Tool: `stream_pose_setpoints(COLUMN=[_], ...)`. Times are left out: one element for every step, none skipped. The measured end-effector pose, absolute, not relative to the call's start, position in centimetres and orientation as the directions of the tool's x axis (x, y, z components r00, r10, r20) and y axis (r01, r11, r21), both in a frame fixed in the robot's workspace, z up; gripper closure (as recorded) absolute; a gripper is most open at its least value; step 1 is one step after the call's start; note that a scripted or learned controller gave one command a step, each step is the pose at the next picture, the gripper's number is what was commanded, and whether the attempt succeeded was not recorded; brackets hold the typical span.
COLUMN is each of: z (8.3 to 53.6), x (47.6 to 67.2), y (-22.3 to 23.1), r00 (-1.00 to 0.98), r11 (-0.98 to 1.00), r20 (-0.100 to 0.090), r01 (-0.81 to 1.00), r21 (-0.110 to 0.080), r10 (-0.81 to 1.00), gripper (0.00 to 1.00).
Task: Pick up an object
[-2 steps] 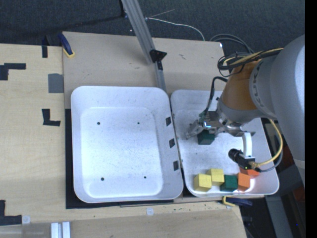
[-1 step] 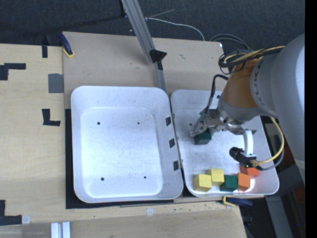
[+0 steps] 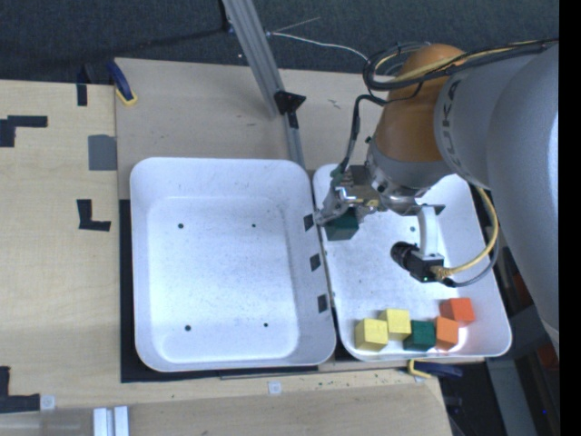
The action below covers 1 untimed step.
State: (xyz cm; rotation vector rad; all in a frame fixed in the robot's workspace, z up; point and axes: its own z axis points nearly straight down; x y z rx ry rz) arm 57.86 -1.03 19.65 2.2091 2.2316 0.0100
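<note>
My gripper [image 3: 342, 214] hangs over the left edge of the right bin [image 3: 381, 271], near the wall it shares with the left bin [image 3: 218, 262]. A dark green block [image 3: 342, 229] sits between its fingers, so the gripper is shut on it. The block looks lifted off the bin floor. Along the right bin's front edge lie several blocks: two yellow ones [image 3: 371, 332] [image 3: 398, 322], a green one [image 3: 421, 334], and two orange ones [image 3: 448, 331] [image 3: 457, 310].
The grey arm with its orange band [image 3: 413, 107] covers the right bin's back and right side. A slanted metal pole [image 3: 263, 62] runs down to the bins' back edge. A black camera unit [image 3: 413, 260] with a yellow cable hangs below the wrist.
</note>
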Motion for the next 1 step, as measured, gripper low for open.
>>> stream_pose_setpoints(z=[19.1], x=[57.76], y=[6.06], r00=[-0.009], r11=[0.009], r20=[0.003], r01=[1.0], r21=[-0.003], r10=[1.0], gripper=[1.0])
